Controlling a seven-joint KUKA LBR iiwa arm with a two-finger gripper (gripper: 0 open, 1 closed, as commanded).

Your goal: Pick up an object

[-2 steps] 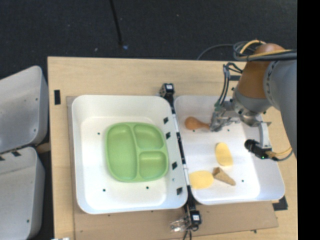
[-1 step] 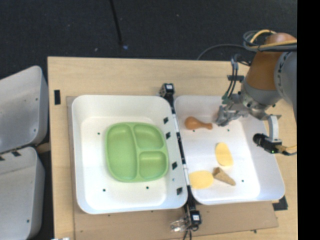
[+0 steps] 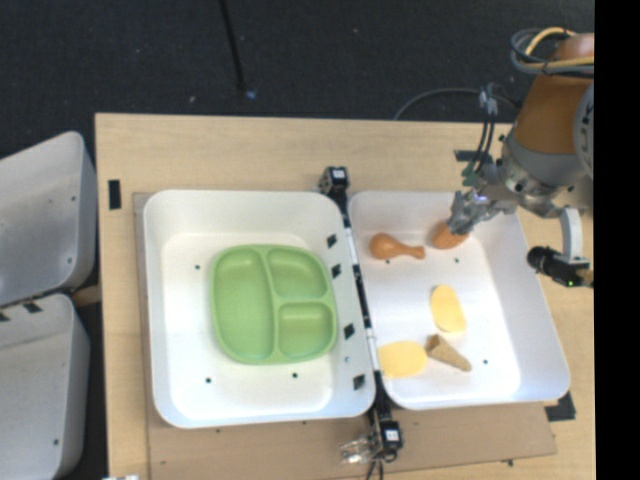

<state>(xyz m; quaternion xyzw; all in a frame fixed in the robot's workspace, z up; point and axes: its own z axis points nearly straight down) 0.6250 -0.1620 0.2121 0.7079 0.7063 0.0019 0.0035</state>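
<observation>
End effector [image 3: 462, 218] sits on an orange piece [image 3: 449, 236] in the right bin [image 3: 505, 368] (grip state unreadable); it looks light, rigid, smooth, best pinched across its middle.

Dark, near-black floor [image 3: 200, 38] behind and around, crossed by a thin black cable [image 3: 228, 33] slanting toward the top. Light wooden bench top [image 3: 250, 153] in the middle, pale and evenly lit, without hard shadows. Two white rounded chair-like shapes [image 3: 40, 218] at the left edge, one above the other, just beside the bench.
</observation>
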